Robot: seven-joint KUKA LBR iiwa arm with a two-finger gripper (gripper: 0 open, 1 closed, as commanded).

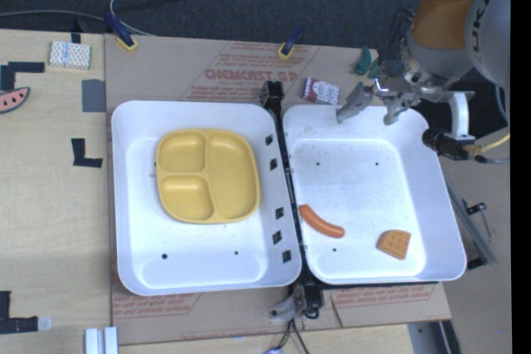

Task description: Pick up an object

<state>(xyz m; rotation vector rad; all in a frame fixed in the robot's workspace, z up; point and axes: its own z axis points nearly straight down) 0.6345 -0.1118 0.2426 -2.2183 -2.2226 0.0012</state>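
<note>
An orange sausage (321, 221) lies in the right bin (431, 203), near its left wall at the front. A small tan waffle-like piece (394, 244) rests toward the same bin's front right corner. My gripper (371, 106) hangs above the back edge of the right bin, well away from both items. Its two fingers are spread apart with nothing between them.
The left bin (133, 178) holds a yellow divided plate (207, 176). A small red and white packet (319, 90) lies on the cardboard behind the right bin. Clamps and a cable sit along the back of the bench.
</note>
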